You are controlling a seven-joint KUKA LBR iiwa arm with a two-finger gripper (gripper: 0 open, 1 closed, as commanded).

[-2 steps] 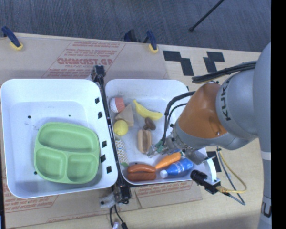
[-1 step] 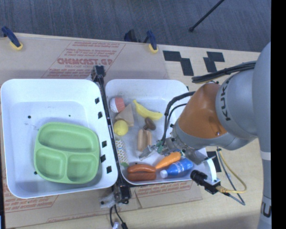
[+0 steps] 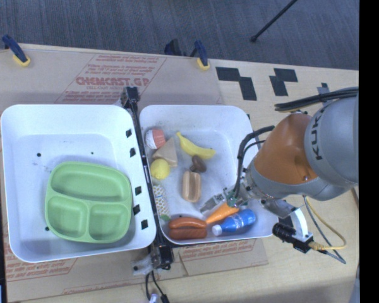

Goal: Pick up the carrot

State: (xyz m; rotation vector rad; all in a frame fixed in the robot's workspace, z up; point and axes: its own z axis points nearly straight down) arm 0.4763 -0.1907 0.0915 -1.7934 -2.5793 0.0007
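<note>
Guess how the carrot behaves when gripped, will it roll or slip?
The carrot looks like smooth moulded plastic, so probably stiff, light and somewhat slippery. Its tapered round body may roll or squirt sideways. It lies wedged between the blue bottle and hot dog, which should limit rolling.

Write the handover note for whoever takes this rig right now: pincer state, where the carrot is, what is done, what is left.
Pincer: down in the right bin, at the carrot's leafy end. Whether it grips anything cannot be judged from this view.
Carrot: lying in the right bin near its front edge, between the hot dog and the blue bottle, close against the bottle.
Left bin: holds the green divided tray.
Done: the arm has reached the carrot.
Left: confirm a grip, then lift the carrot. It is not yet raised.
</note>
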